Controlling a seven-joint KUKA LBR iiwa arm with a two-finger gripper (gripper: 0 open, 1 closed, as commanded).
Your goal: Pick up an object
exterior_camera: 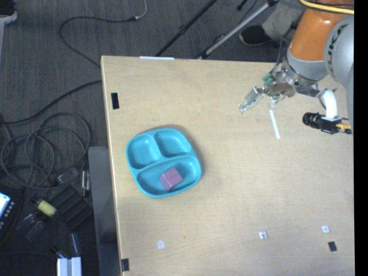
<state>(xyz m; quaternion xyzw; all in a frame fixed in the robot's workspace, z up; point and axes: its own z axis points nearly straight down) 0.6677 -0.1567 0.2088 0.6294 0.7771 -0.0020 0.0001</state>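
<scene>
A blue three-compartment plate lies on the tan tabletop, left of centre. A small purple block rests in its largest, nearest compartment. My gripper hangs at the upper right, well away from the plate, pointing left. Its metal fingers stand open with nothing between them. The grey arm with its orange band enters from the right.
A thin white stick lies on the table just below the gripper. A black part juts from the arm at the right. Bare tan tabletop spreads around the plate. Cables and tools lie on the floor to the left.
</scene>
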